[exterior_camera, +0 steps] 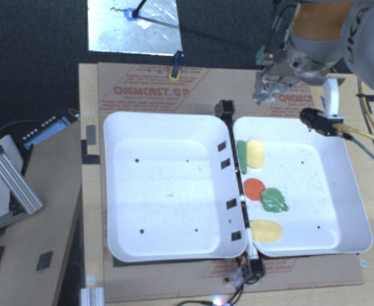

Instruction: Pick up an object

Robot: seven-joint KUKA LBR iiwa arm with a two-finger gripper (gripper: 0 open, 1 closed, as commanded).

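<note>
- Two white bins sit side by side on a cardboard sheet (149,85) in the middle of the frame: the left bin (168,187) and the right bin (314,177).
- All the objects lie in the right bin, along its left wall.
- A green stick (242,156) lies upright against that wall, with a pale yellow piece (255,153) touching its right side.
- Below them is a round orange-red piece (254,188), and a green leafy piece (274,200) sits just to its lower right, touching it.
- A yellow oval piece (266,231) lies near the bin's lower left corner, apart from the others.
- The arm (330,14) fills the upper right of the frame.
- The gripper (268,93) hangs over the cardboard just above the right bin's top edge, away from every object; whether it is released or clenched I cannot tell.
- A shiny metal sheet (134,18) lies at the upper left.
</note>
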